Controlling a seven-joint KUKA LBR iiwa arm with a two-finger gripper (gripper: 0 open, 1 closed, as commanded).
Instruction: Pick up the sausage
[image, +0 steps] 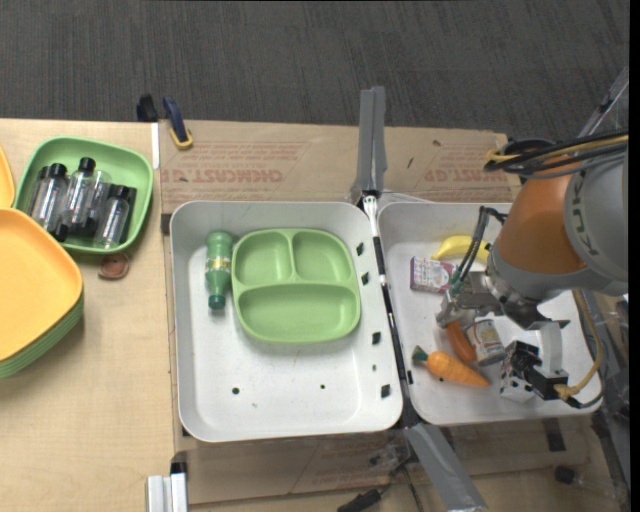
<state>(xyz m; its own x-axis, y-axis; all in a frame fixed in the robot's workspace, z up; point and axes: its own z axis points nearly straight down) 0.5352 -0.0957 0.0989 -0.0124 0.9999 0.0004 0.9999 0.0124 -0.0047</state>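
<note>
1. camera view: arm (560, 225) comes in from the right over the right-hand bin (425, 400); gripper (458, 308) hangs low in the bin's middle, pointing down-left.
2. gripper state: tips are buried in clutter and shadow, can't tell whether it's released or clenched, and can't see anything held.
3. sausage (460, 343): reddish-brown piece, just below the gripper w/ its upper end at or touching the tip area. exact contact can't be read.
4. key relation: sausage's long axis runs diagonal, from up-left near the gripper to down-right away from it. judgement: the grasp needs to close across that diagonal, not along it.
5. neighbours rel. to gripper: carrot (455, 369) sits further below, just beyond the sausage's lower end, nearly touching it. small packet (487, 340) lies below-right, tight against the sausage's side. purple packet (432, 273) is above-left, banana (458, 246) further above.
6. risk (judgement): crowding from carrot and packet leaves little room beside the sausage, so a wrong item could get nipped.
7. far left of the gripper, well apart: left bin (200, 390) w/ green divided plate (296, 285) and green bottle (218, 268). not relevant to the move.
8. task state (judgement): sausage is lying in the bin, not lifted yet.
</note>
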